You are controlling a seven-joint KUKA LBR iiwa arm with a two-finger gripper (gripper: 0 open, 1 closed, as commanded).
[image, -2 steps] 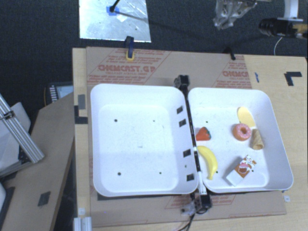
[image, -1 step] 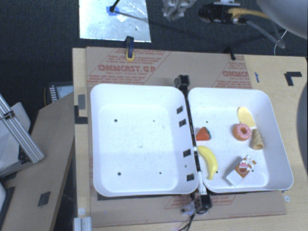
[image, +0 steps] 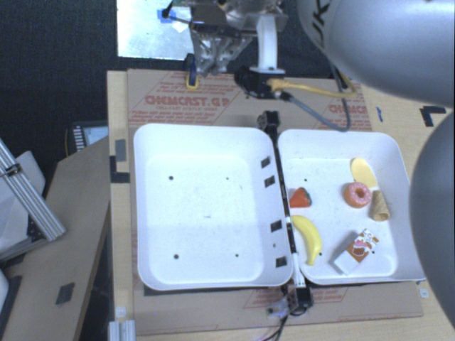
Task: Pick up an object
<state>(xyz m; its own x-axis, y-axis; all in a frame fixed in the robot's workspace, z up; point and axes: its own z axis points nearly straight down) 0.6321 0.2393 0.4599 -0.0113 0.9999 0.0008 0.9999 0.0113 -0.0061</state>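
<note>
My gripper [image: 213,61] hangs high over the back of the bench, above the cardboard behind the left bin [image: 199,212]; nothing shows between its fingers. In the right bin [image: 398,155] lie a yellow banana [image: 307,238], a red strawberry-like piece [image: 301,198], a pink doughnut [image: 357,194], a pale yellow piece [image: 362,169], a tan cone [image: 379,205] and a small white and red carton [image: 357,251].
A black hinge strip [image: 279,190] runs between the two bins. A yellow cable [image: 313,87] and a grey one cross the cardboard behind the right bin. The arm's grey body [image: 384,27] fills the upper right. An aluminium rail [image: 25,190] lies off the left.
</note>
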